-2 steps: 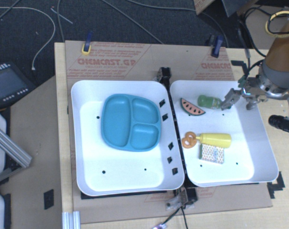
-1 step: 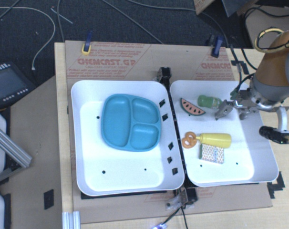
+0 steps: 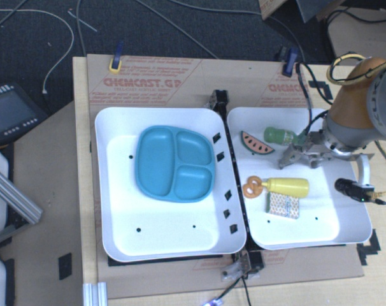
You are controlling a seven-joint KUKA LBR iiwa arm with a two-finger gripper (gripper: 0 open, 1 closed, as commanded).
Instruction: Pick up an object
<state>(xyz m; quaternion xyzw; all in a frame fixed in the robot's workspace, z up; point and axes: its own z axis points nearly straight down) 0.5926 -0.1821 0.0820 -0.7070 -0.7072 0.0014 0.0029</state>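
**Gripper low over the right bin, nothing seen in its grasp**

Reaching in from the right of the frame, the arm point(image 3: 362, 107) had its gripper point(image 3: 293, 153) down in the upper part of the right bin point(image 3: 352, 234), just beside a green bottle point(image 3: 279, 135). Whether the gripper stood open or closed could not be told, and nothing showed as gripped.

A watermelon slice point(image 3: 257, 143) lay left of the bottle. Lower, near the bin's middle, sat a yellow bottle-shaped toy point(image 3: 286, 186) touching an orange ring point(image 3: 253, 187), with a small patterned packet point(image 3: 283, 204) just below. The left bin point(image 3: 116, 222) carried a blue divided plate point(image 3: 175, 163).

The green bottle looked the likeliest target: probably light, stiff plastic, smooth and round, so apt to roll or slip. A grip across its body at mid-length seemed soundest.

The cardboard under the bins bore red print reading "CHEMCAST G.P" point(image 3: 142, 81), upside down.
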